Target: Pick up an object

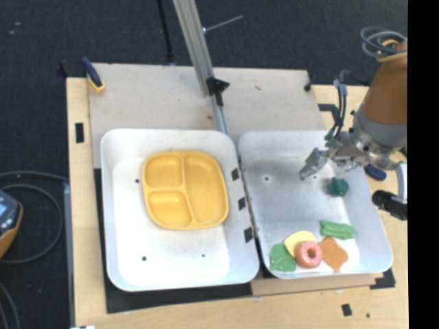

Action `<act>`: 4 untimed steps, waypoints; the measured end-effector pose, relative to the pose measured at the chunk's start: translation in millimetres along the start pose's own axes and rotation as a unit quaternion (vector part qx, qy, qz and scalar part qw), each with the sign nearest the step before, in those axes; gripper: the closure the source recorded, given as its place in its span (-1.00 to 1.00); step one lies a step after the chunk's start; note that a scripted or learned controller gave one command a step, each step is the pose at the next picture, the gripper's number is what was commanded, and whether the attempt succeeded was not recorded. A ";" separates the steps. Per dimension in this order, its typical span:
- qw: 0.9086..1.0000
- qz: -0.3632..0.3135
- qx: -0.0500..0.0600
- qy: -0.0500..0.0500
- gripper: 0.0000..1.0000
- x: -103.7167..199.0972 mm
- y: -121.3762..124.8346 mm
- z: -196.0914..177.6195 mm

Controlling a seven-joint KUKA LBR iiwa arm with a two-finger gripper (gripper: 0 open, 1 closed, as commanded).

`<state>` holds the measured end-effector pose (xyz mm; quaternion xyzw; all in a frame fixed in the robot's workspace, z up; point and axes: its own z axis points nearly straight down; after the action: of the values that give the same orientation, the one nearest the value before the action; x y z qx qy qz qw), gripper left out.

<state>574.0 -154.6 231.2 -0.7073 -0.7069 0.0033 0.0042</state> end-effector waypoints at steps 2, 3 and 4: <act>1.000 0.000 -0.004 -0.001 -1.00 3.7 -0.6 37.0; 1.000 0.000 -0.003 -0.001 -1.00 -4.1 -1.4 97.9; 1.000 0.000 -0.006 -0.001 -1.00 -5.1 -0.3 130.9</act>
<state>572.4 -159.6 100.3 -0.7076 -0.7067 -0.0001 -0.0013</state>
